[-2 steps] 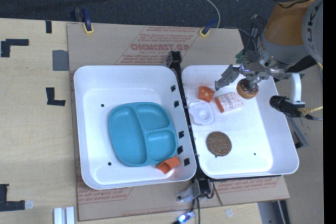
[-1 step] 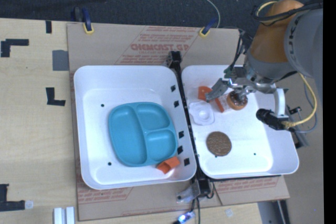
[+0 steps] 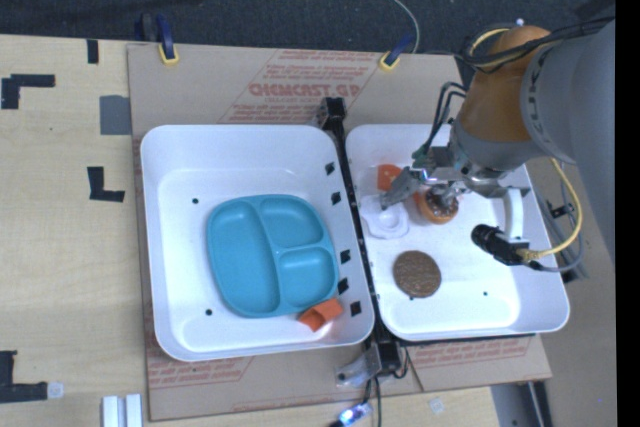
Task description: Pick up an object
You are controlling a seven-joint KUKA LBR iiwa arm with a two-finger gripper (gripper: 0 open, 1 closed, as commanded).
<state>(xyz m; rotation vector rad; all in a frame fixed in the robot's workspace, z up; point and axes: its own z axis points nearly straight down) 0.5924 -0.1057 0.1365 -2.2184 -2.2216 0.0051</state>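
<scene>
In the right bin [image 3: 540, 315], my gripper [image 3: 418, 194] hangs low over the upper left part and stands open. A small orange piece [image 3: 387, 176] lies just left of it. An orange-brown round piece [image 3: 438, 208] sits under its right finger [image 3: 444, 187], and a white lid-like piece [image 3: 386, 221] lies below its left finger. I see nothing held between the fingers. A brown round disc [image 3: 416, 273] lies on the bin floor further toward the front.
The left bin [image 3: 170, 175] holds a blue divided plate [image 3: 271, 252] and a small orange block [image 3: 320, 316] at its front right corner. A black divider [image 3: 347, 205] separates the bins. Black cable ends [image 3: 497, 243] and yellow cable hang off the arm over the right bin.
</scene>
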